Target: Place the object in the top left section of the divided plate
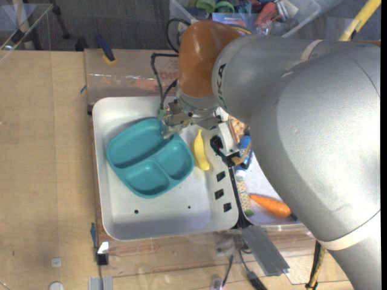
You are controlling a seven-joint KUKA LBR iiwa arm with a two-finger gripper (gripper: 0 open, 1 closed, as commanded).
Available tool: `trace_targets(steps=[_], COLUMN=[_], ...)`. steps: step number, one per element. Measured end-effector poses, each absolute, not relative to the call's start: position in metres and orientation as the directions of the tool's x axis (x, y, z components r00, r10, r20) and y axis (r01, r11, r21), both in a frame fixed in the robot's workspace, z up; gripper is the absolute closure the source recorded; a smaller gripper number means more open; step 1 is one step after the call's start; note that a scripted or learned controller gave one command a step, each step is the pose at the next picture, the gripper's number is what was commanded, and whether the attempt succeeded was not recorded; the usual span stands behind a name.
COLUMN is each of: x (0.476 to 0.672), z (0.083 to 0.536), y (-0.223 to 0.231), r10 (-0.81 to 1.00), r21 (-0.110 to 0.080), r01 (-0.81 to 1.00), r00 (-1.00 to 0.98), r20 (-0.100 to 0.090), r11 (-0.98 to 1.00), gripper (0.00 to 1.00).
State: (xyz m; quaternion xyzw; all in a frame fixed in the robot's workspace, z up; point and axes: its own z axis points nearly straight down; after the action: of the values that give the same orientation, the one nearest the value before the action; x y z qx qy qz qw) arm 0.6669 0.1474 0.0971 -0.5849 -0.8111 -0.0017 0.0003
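Two bins, one teal plate, and a tool at the plate's rim

Two shallow white bins sit side by side on the desk. The near bin (121, 219) carries a teal divided plate (151, 157), which serves as the landmark here. The plate lies tilted across the bin floor, with one large section toward the upper left and two smaller sections along its lower right side.

At the plate's upper right rim hangs the tool (170, 123), small and metallic, below the orange band (202, 56) of the grey arm (302, 119). The arm's bulk covers much of the scene to the right of the plate. How far the tool stands open I cannot tell, nor whether it has hold of anything; its tip is too small and cluttered to read.

Just to the right of the plate, a yellow banana (200, 151) lies in the near bin, close to the plate's edge but outside it. Farther right of the plate, past the wall between the bins, an orange carrot (271, 205) lies in the other bin (264, 218), partly under the arm.

Well above the plate, beyond the bins, stands a clear box (242, 2) of mixed coloured items.
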Motion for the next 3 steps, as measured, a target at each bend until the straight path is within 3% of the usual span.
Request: trace_targets(steps=[1,2,3], x=[0.645,0.666,0.645], z=[0.195,0.092,0.185], y=[0.101,0.097,0.065], r10=[0.986,0.968,0.965], r21=[0.002,0.002,0.002], r01=[0.986,0.968,0.965], r00=[-0.168,-0.251,-0.261], r20=[0.0,0.004,0.0], r11=[0.168,0.251,0.261], gripper=[1.0,1.0,1.0])
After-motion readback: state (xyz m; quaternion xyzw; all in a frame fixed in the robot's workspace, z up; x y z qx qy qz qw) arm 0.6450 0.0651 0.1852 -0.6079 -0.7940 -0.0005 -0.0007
